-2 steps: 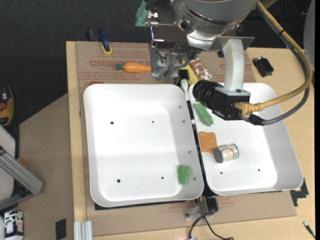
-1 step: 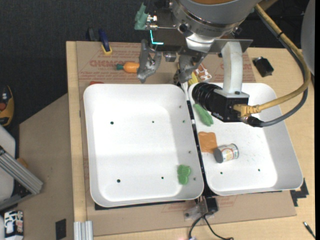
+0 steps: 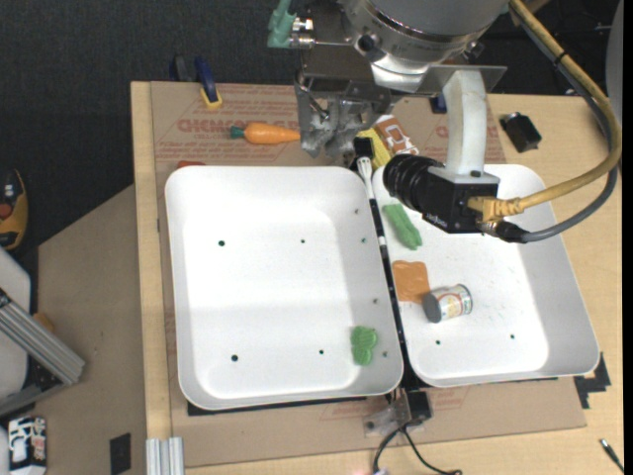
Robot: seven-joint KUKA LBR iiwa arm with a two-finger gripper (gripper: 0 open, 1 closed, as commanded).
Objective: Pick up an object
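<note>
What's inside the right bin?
In the right bin: a green piece, an orange block and a small can. The arm covers its far end.

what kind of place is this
Likely a robotics lab test bench: a robot arm hangs over two white bins holding toy items like a small can, on a cardboard sheet.

The left bin [image 3: 267, 275] lies open; a black camera [image 3: 435, 194] overhangs the right bin [image 3: 534, 334].

We see a small silver can [image 3: 448, 303] on its side beside a flat orange block [image 3: 410, 279], a long green piece [image 3: 403, 225] above, and a green lump [image 3: 365, 344] in the left bin.
</note>
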